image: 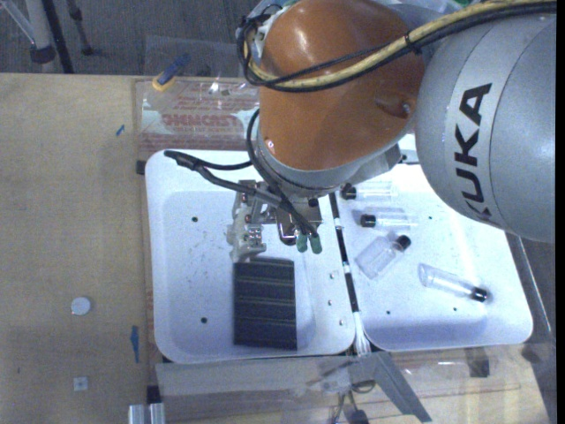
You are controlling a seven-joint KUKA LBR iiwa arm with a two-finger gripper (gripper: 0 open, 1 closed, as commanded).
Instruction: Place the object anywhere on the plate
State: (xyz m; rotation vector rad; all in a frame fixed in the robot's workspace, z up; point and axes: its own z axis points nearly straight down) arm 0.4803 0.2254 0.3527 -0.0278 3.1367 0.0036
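The plate [264,304] is a dark ribbed rectangle lying flat in the left bin [177,263], near its front wall. My gripper [252,239] hangs under the orange wrist, just above the plate's far edge. A pale, shiny bit shows at its tip, but I cannot tell whether that is a held object or part of the gripper. Two green-tipped prongs [308,245] stick out to its right. Several clear vials lie in the right bin [503,316]: a squat bottle [380,257] with a black cap and a long tube [448,282] with a black end.
A small black cap [368,220] and more clear pieces [381,189] lie at the far side of the right bin. A clear plastic bag [199,113] sits behind the left bin. The big arm body covers the back of both bins.
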